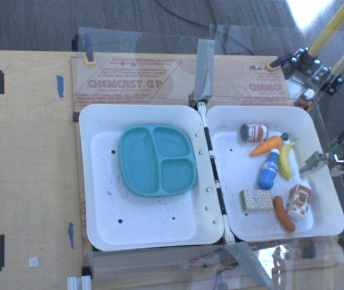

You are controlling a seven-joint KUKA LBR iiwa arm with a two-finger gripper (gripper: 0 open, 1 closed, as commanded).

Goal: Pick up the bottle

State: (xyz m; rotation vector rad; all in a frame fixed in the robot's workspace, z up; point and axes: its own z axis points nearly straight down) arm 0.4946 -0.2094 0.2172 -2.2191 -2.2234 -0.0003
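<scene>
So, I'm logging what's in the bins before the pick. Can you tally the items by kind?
Divided plate: 1
Bottle: 1
Can: 1
Carrot: 1
Banana: 1
Sponge: 1
Sausage: 1
Carton: 1
Total: 8

one fixed overhead camera, slanted down from mid-height over both white bins side by side
</scene>
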